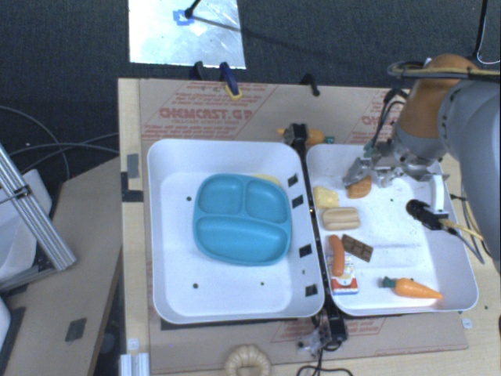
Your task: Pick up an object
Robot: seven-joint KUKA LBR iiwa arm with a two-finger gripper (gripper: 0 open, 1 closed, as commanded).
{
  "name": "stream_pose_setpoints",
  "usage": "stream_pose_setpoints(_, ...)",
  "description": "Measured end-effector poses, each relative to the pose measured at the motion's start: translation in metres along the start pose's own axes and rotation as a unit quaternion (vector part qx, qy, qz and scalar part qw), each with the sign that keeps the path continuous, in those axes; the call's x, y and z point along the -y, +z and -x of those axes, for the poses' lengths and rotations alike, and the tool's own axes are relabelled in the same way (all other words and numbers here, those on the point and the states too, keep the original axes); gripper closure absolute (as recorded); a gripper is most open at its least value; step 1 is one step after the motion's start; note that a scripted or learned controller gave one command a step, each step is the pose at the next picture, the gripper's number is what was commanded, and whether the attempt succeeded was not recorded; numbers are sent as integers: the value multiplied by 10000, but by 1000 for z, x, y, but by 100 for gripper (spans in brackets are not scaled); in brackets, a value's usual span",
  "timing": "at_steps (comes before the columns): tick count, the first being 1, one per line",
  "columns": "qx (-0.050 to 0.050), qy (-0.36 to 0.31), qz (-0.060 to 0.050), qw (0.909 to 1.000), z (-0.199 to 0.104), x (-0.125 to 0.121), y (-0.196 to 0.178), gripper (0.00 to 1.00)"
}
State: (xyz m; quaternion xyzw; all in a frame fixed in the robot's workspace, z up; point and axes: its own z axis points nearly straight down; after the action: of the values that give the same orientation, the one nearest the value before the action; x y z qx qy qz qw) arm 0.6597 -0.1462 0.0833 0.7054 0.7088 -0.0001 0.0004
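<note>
My gripper (371, 175) is low over the far part of the right bin (462, 276). A small orange-brown food piece (359, 188) lies right at its tip, on the gripper's left side; whether it is gripped is hidden. Further left in that bin lie a pale yellow piece (325, 197) and a beige bun (340, 218). Nearer the front are a red sausage (336, 254), a brown chocolate bar (358, 247), a small red and white packet (344, 284) and a carrot (415, 289).
The left bin (168, 233) holds a blue divided plate (241, 218) with a yellow item (268, 178) just behind it. An orange thing (314, 137) sits on the bench behind the divider between the bins.
</note>
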Motion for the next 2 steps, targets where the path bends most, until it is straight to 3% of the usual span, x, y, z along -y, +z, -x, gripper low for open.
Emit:
stream_pose_setpoints(1, 3, -6, 32, 10000, 0, -2, -14, 100)
stream_pose_setpoints(2, -1, 8, 25, 10000, 0, 0, -58, 100)
